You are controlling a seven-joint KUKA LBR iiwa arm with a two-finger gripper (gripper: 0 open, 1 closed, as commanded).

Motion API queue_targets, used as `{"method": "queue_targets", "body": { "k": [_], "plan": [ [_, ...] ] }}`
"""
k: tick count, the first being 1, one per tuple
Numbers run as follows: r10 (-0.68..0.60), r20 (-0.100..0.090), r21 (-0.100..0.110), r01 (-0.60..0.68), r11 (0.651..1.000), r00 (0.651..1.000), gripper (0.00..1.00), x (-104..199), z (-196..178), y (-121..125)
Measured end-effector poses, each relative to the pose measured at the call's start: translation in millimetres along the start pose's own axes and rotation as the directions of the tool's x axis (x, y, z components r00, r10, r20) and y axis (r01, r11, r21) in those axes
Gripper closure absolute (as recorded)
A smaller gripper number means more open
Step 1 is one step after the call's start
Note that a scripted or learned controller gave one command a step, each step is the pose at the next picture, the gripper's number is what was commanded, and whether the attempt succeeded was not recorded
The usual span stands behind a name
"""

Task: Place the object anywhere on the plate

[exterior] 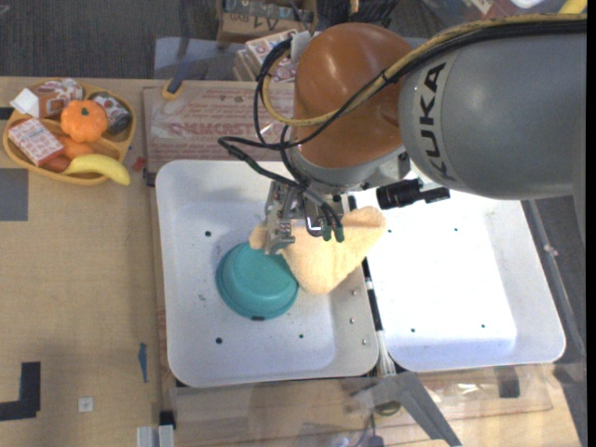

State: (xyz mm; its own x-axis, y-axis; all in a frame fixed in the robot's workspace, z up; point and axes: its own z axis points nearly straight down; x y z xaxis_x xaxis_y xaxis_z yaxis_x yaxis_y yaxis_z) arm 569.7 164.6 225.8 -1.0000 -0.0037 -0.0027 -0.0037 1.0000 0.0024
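Grey arm [484, 101] overhangs both bins. Its fingers [298, 223] hang over the left bin [186, 203]; whether they grip cannot be told. Yellow object [335, 250] lies just beside them, the teal plate [256, 282] just below, within reach for placement.

The arm [438, 110] hides the top of the yellow object [335, 250].
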Motion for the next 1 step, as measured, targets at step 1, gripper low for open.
{"method": "queue_targets", "body": {
  "k": [1],
  "plan": [
    [0.000, 0.001, 0.000, 0.000, 1.000, 1.000, 0.00, -0.2, -0.2, -0.3]
  ]
}}
